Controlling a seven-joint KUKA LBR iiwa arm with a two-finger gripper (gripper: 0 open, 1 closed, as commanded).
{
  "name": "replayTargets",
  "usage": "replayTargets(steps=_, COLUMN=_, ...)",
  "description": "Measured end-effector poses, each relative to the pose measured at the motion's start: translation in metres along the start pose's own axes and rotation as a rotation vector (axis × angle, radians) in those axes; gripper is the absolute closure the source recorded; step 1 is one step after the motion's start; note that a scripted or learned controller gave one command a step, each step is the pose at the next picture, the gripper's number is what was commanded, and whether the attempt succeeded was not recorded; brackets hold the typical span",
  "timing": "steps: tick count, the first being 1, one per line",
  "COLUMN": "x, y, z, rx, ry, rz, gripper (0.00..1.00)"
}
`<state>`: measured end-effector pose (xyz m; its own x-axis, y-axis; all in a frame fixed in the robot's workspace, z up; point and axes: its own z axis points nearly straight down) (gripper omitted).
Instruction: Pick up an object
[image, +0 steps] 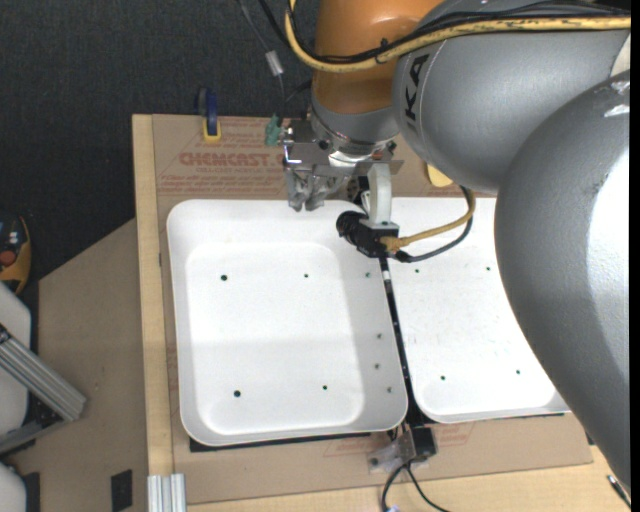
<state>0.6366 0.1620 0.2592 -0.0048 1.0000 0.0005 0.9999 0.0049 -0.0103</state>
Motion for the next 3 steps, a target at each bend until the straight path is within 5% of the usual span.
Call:
replayTargets(steps=1, x=-0.089, y=0.002, z=-0.042, rx=-0.016, ry=-0.003, rz=0.013, gripper=1.0)
replayTargets(steps=2, x=-0.09, y=-0.015, z=-0.062, rx=-0.014, ry=0.0, rz=0.006, gripper=1.0)
replayTargets(steps=3, x=-0.013, y=-0.019, z=0.05, rx=0.001, ry=0.0, rz=-0.001, gripper=1.0)
